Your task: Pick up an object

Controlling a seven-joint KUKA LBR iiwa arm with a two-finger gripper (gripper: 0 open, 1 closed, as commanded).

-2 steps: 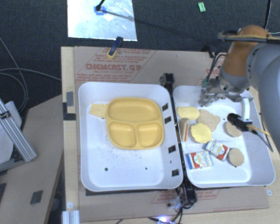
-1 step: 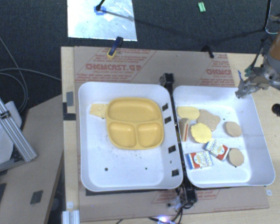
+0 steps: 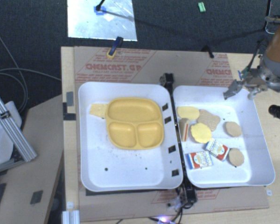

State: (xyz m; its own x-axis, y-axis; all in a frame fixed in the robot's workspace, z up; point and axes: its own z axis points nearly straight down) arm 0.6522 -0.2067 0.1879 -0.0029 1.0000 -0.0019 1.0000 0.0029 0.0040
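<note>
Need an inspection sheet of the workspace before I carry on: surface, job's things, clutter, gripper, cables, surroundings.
Surface: two white bins, left bin and right bin, on cardboard.
Job's things: yellow and tan flat pieces and red-white packets in right bin.
Clutter: yellow tray in left bin, a pale piece beside it.
Gripper: gripper above right bin's far edge, holding nothing.
Cables: cables on floor at left.
Surroundings: dark carpet, shiny sheet.

Cardboard sheet [image 3: 130, 64] lies under both bins. Reflective square panel [image 3: 101, 12] rests on dark carpet [image 3: 28, 27] beyond. Cables [image 3: 9, 73] at left.
</note>
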